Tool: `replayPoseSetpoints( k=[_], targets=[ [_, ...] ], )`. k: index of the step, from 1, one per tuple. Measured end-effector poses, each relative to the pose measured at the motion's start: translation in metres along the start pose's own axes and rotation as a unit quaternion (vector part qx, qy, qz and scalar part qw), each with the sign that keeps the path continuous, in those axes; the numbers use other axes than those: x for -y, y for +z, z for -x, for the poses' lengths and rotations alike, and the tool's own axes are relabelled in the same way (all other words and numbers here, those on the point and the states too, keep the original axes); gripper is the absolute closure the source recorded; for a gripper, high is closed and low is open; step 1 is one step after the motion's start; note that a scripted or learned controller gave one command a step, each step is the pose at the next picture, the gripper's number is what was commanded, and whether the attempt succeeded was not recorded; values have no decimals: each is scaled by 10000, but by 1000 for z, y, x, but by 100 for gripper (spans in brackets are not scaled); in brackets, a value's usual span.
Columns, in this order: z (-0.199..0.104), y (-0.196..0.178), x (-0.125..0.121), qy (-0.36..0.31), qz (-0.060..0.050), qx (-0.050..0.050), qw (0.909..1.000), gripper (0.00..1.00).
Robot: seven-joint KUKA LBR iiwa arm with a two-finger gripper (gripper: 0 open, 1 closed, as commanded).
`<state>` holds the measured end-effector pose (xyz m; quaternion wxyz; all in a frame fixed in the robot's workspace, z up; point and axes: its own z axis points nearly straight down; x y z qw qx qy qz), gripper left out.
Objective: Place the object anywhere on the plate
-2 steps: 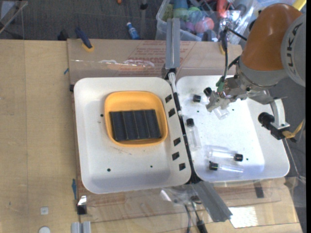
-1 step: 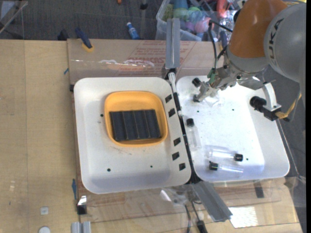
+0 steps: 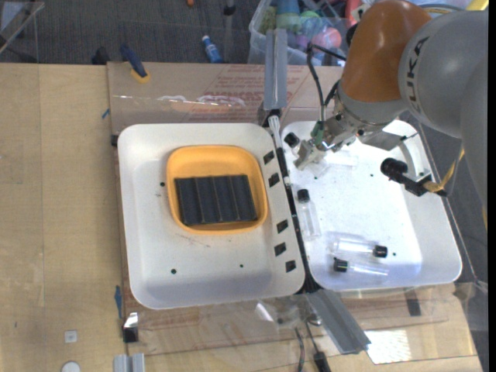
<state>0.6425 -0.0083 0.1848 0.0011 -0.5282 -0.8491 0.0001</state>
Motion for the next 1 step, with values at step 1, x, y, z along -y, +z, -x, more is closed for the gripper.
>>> replayPoseSetpoints(
  k=[1],
  targets=[
    [-26,-9,-5,-346,2,2,9994,100]
  ],
)
